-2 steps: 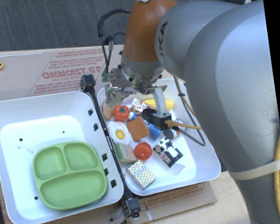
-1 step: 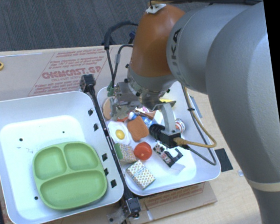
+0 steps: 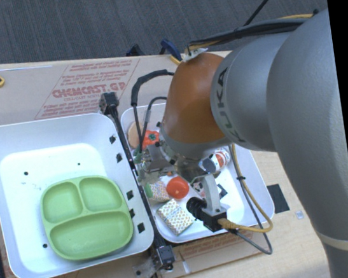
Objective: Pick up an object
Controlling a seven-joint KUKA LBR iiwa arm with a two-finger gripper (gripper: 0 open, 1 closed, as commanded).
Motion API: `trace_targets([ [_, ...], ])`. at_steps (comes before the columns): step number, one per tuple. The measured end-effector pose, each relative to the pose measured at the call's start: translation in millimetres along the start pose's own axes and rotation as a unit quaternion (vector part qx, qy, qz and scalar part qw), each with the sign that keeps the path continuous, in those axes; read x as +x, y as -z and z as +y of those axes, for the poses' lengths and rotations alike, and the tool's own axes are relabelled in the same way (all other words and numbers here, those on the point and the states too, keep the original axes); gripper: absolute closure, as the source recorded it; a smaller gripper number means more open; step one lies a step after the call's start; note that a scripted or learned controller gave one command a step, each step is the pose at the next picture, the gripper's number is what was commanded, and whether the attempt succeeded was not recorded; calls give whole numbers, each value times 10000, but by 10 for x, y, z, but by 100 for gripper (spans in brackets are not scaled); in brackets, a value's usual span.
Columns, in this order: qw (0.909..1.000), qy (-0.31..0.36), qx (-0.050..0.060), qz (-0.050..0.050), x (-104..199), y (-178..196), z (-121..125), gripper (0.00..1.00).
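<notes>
end effector (image 3: 165, 168) hangs over a round red-orange object (image 3: 178, 188).

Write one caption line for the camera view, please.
KUKA arm reaching into the right bin of small objects; green divided plate in the left bin.

1. Even, bright overhead lighting; the shallow white plastic left bin (image 3: 14, 190) shows soft shading along its walls.
2. The large grey-and-orange robot arm (image 3: 270, 89), near the camera, appears slightly soft; no strong glare.
</notes>
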State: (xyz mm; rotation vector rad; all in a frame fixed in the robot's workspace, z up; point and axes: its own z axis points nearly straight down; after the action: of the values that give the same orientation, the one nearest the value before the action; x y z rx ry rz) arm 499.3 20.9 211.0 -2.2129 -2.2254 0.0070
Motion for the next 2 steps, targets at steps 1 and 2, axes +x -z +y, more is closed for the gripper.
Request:
trace_targets([
  [1,10000,1,-11,-2,-698,-196,-233,100],
  [2,10000,34,-12,-1,-691,-93,-220,100],
])
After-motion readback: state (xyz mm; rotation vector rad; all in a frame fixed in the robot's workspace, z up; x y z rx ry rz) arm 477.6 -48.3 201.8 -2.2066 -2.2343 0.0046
